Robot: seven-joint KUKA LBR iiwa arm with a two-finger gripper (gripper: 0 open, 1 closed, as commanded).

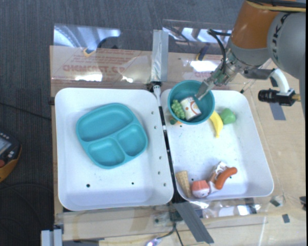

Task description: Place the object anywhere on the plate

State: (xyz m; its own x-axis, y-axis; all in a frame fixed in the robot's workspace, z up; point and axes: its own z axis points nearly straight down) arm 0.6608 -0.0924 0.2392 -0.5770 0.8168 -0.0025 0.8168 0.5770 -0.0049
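Observation:
A teal divided plate [111, 134] lies in the left bin [72, 188], with nothing on it. In the right bin [246, 163] a teal bowl [208, 104] stands at the back left corner. Inside it are a bunch of green grapes [178, 109] and a small white carton [192, 108]. My gripper [203, 91] reaches down from the upper right into the bowl, its tip just above the carton's back edge. Nothing hangs from it that I can make out.
A yellow banana [216, 123] and a green piece [227, 117] lie right of the bowl. Near the right bin's front edge are an orange sausage [225, 177], a red and white toy [200, 188] and a cone [183, 180]. The bins' shared wall [164, 137] separates bowl and plate.

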